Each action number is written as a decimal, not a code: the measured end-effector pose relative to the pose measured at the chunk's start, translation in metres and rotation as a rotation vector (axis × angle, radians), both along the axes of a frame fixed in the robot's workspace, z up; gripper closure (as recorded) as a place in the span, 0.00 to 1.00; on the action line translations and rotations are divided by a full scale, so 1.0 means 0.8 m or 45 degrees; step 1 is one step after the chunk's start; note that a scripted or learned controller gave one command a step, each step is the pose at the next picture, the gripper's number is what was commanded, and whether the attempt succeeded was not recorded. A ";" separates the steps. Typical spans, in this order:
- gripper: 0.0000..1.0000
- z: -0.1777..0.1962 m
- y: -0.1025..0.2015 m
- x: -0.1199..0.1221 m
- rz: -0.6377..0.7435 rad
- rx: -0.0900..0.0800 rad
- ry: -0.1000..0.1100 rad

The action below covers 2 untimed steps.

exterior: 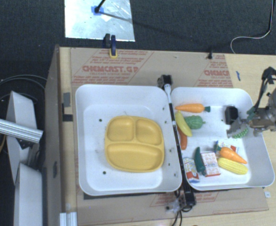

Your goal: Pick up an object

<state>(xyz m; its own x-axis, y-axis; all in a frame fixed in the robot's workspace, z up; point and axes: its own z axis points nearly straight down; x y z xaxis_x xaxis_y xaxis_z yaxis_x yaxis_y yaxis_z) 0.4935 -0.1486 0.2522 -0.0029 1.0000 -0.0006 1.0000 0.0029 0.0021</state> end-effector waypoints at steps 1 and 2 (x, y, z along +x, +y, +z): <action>0.00 -0.186 -0.034 0.130 0.001 -0.002 -0.008; 0.00 -0.182 -0.073 0.180 0.003 -0.005 -0.013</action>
